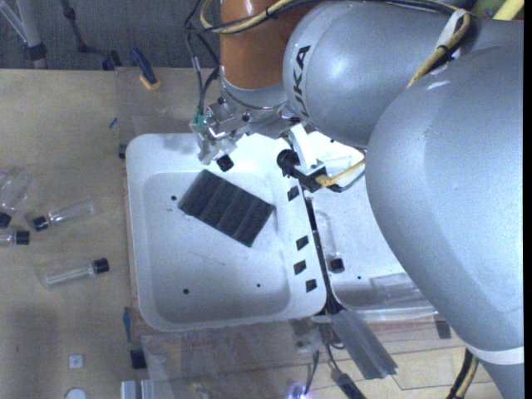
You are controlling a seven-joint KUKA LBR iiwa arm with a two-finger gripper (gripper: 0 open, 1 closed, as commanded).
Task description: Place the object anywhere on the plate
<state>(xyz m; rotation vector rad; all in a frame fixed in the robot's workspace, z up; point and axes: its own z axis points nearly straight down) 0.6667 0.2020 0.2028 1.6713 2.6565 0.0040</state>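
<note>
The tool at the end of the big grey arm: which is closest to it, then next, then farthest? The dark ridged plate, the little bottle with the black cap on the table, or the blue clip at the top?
Measured from the tool in the camera view:
1. Dark ridged plate, just below it inside the left white bin.
2. Blue clip, up and left on the wooden table.
3. Black-capped bottle, far left, outside the bin.

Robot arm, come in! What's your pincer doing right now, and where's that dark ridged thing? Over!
Pincer over left bin's back edge. Dark ridged plate flat inside that bin, just below pincer. Nothing seen between them.
</note>
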